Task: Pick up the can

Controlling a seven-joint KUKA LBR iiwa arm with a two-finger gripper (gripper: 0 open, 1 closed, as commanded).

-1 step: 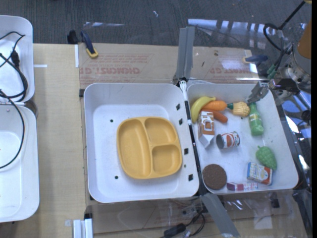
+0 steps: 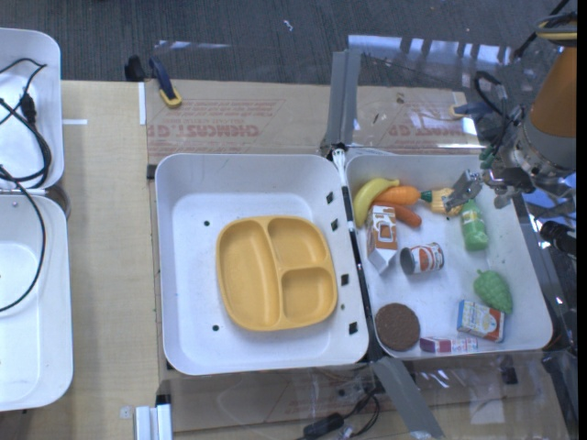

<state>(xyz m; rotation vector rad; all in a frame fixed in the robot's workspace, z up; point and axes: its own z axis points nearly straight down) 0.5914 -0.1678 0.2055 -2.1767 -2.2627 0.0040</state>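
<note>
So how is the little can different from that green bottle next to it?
The can is short and squat, with a red and white label; the green bottle is slimmer, longer and green all over. The can lies on its side near the middle of the right bin, its axis running left to right in the camera view, while the bottle lies pointing up and down the view, nearer the gripper. Both lie flat in that bin.

Arm: grey KUKA arm (image 2: 550, 145) enters from right edge, orange band uppermost, wrist angled down and leftward.
Gripper: metal two-finger gripper (image 2: 464, 191) at arm's left end, fingertips pointing down-left, low.
</note>
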